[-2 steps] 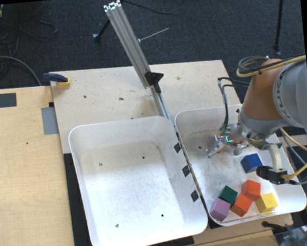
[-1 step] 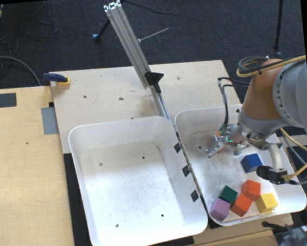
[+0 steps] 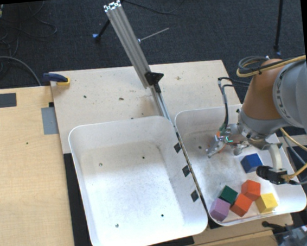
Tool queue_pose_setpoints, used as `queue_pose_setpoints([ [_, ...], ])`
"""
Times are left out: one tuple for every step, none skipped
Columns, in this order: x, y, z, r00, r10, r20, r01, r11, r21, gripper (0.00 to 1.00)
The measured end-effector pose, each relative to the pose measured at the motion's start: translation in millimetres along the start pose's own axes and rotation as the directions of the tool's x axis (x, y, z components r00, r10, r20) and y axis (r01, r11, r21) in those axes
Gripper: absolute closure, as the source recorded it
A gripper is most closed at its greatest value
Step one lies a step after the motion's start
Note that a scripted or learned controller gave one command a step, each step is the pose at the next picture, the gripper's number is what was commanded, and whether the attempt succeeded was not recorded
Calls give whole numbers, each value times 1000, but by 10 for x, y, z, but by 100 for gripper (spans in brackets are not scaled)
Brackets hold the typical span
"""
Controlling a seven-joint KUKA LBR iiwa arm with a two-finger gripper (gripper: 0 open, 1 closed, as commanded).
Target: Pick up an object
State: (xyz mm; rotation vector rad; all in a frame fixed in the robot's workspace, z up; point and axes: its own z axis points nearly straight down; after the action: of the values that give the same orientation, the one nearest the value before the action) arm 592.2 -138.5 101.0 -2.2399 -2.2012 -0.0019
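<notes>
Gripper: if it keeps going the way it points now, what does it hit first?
Probably bare floor of the right bin. The gripper points left and downward; the blue block and other blocks sit behind it. Depth is unclear.

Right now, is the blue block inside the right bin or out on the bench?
Inside. The blue block rests on the right bin floor, within its rim, just below the gripper and apart from the other blocks near the front corner.

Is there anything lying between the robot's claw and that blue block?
No. In the camera view, only bare white bin floor lies between the gripper and the blue block, which sits just below and right of it.
</notes>
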Motion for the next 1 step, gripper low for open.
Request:
queue_pose_setpoints([
  [1, 0, 0, 1000, 0, 0, 0, 1000, 0, 0],
])
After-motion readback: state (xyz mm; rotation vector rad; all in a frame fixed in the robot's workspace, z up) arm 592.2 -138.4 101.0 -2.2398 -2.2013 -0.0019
